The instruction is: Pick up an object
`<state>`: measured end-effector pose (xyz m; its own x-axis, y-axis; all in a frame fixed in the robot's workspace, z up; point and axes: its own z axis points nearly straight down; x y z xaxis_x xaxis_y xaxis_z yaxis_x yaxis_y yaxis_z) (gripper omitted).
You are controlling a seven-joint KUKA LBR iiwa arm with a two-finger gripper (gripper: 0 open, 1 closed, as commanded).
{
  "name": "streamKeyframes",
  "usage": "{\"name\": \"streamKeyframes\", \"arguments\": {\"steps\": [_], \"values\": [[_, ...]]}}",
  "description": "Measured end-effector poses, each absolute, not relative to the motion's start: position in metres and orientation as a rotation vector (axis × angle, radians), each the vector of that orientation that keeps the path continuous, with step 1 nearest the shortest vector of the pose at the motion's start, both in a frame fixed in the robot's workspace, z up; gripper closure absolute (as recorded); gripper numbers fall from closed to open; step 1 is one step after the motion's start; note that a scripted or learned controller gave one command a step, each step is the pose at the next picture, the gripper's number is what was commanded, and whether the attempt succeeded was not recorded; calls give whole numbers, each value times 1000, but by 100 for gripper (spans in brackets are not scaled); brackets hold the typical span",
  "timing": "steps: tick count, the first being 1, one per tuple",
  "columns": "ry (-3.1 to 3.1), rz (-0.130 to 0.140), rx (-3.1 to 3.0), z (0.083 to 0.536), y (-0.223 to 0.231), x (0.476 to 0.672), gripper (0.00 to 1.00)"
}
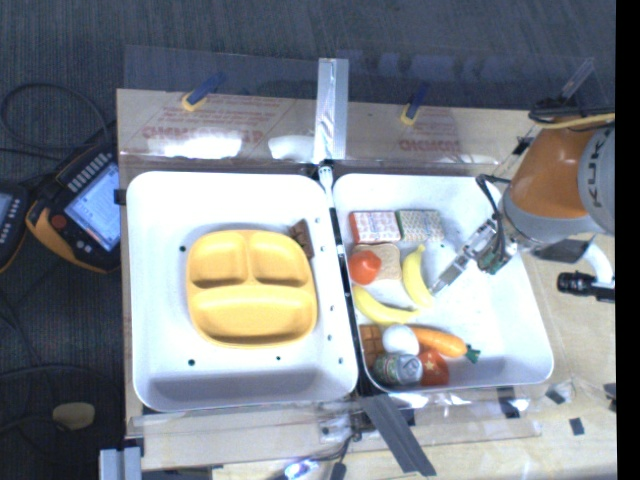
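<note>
Dark grey carpet floor (300, 13) surrounds the wooden bench (580, 438).

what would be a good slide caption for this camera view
KUKA arm's hand reaches into the right bin beside a banana among toy food; the left bin holds a yellow divided tray.

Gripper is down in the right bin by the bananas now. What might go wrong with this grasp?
The gripper sits beside a banana packed tightly against the tomato and boxes, so it may nudge neighbours instead of grasping. The banana's curved skin could slip out. The second banana underneath may shift.
</note>
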<state>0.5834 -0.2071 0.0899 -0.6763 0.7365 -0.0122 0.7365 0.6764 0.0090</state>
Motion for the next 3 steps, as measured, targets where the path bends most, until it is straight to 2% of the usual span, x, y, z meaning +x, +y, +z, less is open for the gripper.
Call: {"name": "streamKeyframes", "arguments": {"steps": [1, 2, 3], "values": [[2956, -12, 1075, 90, -149, 660, 0], [3051, -2, 737, 128, -149, 634, 0], [2932, 5, 1030, 100, -108, 615, 0]]}}
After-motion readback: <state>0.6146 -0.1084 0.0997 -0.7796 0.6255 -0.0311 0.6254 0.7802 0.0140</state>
